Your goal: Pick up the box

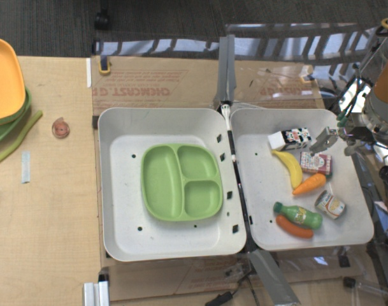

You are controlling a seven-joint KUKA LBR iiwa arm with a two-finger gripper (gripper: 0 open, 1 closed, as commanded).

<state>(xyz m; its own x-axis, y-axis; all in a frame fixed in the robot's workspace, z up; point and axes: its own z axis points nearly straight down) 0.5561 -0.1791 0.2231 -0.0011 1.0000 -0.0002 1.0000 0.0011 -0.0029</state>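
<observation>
Robotics lab: white bins point(111, 190) on cardboard-covered bench point(149, 85), toy food.

Lying in the left white bin point(111, 190): a green three-compartment plastic plate point(181, 182). Sitting on the wooden bench point(47, 222): stacked orange and green dishes point(4, 88).

The flat brown cardboard sheet point(155, 85) behind the bins carries red print, upside down, that seems to read "CHEMCIST"; the lettering on the small cartons is too small to read.
</observation>
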